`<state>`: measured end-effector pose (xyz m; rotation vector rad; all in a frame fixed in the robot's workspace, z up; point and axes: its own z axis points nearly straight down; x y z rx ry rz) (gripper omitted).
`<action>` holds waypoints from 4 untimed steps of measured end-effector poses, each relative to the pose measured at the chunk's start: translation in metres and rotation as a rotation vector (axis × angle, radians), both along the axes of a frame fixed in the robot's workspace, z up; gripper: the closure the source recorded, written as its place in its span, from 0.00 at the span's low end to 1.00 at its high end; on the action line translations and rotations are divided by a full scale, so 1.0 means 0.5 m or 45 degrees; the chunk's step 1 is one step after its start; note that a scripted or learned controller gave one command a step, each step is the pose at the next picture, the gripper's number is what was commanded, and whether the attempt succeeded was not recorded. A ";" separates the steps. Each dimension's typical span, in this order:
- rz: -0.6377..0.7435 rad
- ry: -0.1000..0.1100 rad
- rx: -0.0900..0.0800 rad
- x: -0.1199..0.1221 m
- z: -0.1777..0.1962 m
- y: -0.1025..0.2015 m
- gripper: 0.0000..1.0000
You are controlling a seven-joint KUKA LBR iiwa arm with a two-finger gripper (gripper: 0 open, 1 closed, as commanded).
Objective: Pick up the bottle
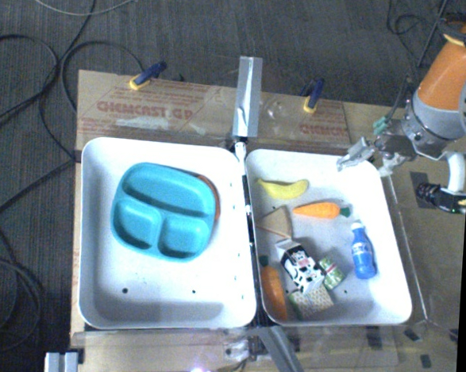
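Observation:
A small blue bottle point(363, 251) with a white cap lies in the right part of the right bin point(389, 287), cap pointing toward the far side. My gripper point(368, 153) hangs above the bin's far right corner, well apart from the bottle. Its fingers point(351, 158) are spread, with nothing between them.
The right bin also holds a yellow banana point(283, 189), an orange carrot point(320, 210), a cow-patterned carton point(300, 269), a brown piece point(277, 222) and an orange item point(273, 291). The left bin point(90, 290) holds a blue divided tray point(164, 210). A metal post point(247, 103) stands between the bins at the back.

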<state>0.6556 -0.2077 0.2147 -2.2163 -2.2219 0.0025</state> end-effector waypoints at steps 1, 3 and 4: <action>-0.170 0.010 0.014 -0.202 -0.195 -0.016 0.00; -0.165 -0.014 0.016 -0.219 -0.251 0.006 0.00; -0.169 -0.019 0.004 -0.218 -0.235 -0.002 1.00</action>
